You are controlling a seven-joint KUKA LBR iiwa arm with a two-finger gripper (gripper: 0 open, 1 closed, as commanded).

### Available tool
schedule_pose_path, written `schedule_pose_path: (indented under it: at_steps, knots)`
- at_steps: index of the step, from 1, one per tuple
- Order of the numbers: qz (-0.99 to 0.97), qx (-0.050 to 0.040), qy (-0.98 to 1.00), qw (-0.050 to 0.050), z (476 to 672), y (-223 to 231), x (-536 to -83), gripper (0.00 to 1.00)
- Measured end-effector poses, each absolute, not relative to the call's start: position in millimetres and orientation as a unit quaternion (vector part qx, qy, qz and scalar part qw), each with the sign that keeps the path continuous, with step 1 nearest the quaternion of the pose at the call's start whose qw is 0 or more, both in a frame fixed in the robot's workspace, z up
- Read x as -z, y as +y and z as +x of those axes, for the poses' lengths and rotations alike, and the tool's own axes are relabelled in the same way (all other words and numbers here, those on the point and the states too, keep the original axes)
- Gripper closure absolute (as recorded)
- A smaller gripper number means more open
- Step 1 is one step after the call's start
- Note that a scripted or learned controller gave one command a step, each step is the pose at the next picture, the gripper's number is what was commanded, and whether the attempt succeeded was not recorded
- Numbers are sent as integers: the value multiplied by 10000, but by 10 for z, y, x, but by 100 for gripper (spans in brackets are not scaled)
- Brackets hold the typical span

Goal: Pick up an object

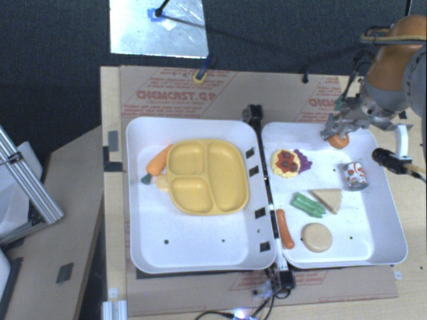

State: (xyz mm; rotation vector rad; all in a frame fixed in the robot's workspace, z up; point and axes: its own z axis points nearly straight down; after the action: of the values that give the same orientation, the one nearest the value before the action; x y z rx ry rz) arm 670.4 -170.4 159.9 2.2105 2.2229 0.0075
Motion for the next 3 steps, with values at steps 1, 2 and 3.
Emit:
schedule_pose_path:
  at_steps: [1, 2, 3]
  knots:
    - [7050, -20, 7092, 34, 6757, -1749, -2062, 100]
    - [7050, -16, 7092, 24, 6770, -1750, -2266, 100]
    - [7040, -12, 7102, 6, 6736, -1250, -2262, 100]
